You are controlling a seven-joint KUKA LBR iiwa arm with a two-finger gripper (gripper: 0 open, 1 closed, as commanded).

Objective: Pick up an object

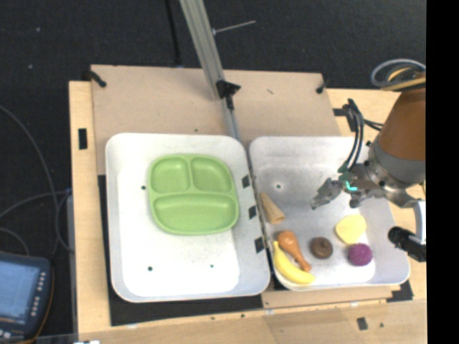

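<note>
Yellow fruit [351,228]: right bin [287,160], near edge, just beside purple ball [359,254]. Tool [337,192] above bin floor, jaw state cannot tell. Advice: centre over fruit, descend straight, avoid neighbours.

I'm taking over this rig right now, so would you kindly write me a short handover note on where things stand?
Gripper: over the right bin, above its bare middle, holding nothing that I can see.
Right bin, near edge: banana, orange drumstick-shaped toy, brown donut, yellow piece, purple ball; a tan cone by the divider.
Left bin: green divided plate.
Done: nothing picked yet.
Left: descend on one object, grasp, lift.
</note>
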